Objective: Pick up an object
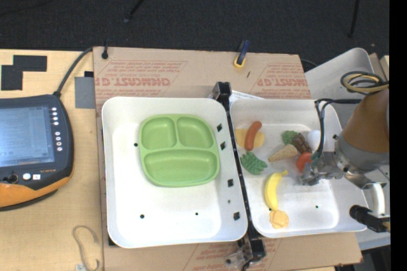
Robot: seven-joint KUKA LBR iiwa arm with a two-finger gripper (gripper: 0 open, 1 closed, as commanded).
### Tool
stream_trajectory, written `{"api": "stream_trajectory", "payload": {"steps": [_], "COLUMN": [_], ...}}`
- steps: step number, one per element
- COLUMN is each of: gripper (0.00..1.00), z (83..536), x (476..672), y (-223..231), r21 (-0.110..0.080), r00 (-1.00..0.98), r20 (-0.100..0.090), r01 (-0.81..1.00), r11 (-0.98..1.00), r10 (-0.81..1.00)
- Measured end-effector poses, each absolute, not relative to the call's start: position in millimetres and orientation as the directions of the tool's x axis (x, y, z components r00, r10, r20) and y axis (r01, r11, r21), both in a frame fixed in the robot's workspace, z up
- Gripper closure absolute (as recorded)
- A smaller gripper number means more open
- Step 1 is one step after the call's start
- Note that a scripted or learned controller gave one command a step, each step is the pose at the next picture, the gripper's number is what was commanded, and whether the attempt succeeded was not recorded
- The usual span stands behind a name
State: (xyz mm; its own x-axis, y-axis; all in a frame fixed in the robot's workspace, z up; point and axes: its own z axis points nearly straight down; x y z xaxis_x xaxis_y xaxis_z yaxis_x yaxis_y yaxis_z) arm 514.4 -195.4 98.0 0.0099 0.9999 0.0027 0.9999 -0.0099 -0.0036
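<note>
Blur hides my pincer [311,175], so I cannot tell its state; a red piece [303,161] sits just beside it in the white bin [324,215] on brown cardboard [191,72]

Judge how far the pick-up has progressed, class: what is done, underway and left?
Done: the arm has reached into the right bin. Underway: the gripper sits low beside the red piece. Left: nothing visibly gripped or lifted; the banana lies loose.
</note>
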Motion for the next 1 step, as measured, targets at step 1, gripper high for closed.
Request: {"api": "stream_trajectory", "payload": {"steps": [1], "gripper": [1.00], "z": [157.9], "x": [508.4], "y": [-192.6], "r21": [0.001], "r00": [0.002], "r20": [0.000], "r01": [1.000], "r11": [-0.002], "r10": [1.000]}}
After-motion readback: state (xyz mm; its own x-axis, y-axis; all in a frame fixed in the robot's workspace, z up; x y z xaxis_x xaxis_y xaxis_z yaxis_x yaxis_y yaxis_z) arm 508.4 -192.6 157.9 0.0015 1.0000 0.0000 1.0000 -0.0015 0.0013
